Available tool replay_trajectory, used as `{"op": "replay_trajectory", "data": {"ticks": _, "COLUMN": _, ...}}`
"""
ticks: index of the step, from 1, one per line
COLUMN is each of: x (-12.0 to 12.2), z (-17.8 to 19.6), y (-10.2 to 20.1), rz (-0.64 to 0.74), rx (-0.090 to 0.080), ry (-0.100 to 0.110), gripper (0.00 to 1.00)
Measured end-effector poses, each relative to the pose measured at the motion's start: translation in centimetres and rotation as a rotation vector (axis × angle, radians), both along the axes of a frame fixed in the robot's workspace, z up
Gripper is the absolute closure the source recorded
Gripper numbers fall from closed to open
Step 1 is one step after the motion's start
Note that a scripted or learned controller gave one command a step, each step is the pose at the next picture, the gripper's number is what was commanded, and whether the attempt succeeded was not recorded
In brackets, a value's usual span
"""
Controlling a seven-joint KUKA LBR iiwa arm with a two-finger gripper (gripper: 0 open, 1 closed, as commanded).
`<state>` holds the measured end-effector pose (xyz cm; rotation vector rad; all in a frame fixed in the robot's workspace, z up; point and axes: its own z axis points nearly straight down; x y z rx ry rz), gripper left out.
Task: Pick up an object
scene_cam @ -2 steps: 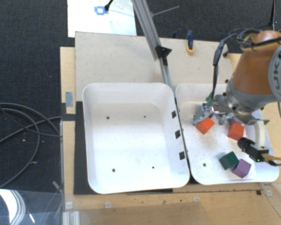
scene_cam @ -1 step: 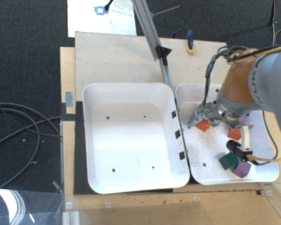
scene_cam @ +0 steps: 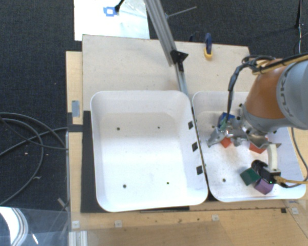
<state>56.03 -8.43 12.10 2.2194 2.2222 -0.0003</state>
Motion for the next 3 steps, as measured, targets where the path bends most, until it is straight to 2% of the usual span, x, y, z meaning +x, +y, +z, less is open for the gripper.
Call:
{"op": "replay_trajectory", "data": {"ticks": 1, "x": 7.5, "z": -1.8, "y": -4.0, "rz": 0.002, "rx": -0.002, "ry": -0.006, "gripper": 0.00}}
{"op": "replay_trajectory", "data": {"ticks": 2, "x": 7.5, "z": -0.7, "y": -3.8, "rz": 0.007, "rx": -0.001, "ry": -0.004, "gripper": 1.00}}
{"op": "replay_trajectory", "data": {"ticks": 3, "x": 10.8, "z": 7.4, "y": 6.8, "rz": 0.013, "rx": 0.004, "ry": -0.009, "gripper": 1.00}}
